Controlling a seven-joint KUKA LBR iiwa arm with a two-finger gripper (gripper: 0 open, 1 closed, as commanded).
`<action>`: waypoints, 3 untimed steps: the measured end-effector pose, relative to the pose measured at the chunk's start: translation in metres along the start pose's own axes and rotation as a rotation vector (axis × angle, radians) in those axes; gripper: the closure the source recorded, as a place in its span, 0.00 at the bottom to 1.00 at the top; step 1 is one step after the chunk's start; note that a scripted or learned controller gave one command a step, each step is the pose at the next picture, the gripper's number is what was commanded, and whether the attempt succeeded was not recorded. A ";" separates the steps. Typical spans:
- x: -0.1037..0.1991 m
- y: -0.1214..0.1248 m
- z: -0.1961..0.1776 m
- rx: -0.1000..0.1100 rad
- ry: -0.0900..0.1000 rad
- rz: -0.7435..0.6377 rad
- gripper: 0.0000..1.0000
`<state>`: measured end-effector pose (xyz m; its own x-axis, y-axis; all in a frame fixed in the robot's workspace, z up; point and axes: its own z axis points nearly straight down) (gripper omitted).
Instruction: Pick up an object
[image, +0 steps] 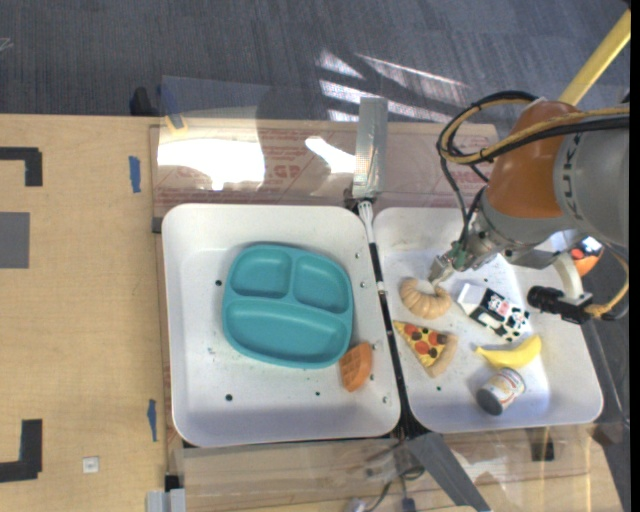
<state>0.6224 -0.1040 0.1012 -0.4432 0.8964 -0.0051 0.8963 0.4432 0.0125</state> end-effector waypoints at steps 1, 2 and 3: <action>-0.001 -0.030 -0.032 0.010 0.001 0.333 1.00; 0.000 -0.031 -0.031 0.012 0.002 0.332 0.00; -0.021 -0.037 0.013 0.008 0.003 0.155 0.00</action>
<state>0.5985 -0.1388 0.0879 -0.2997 0.9540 -0.0007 0.9540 0.2997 0.0049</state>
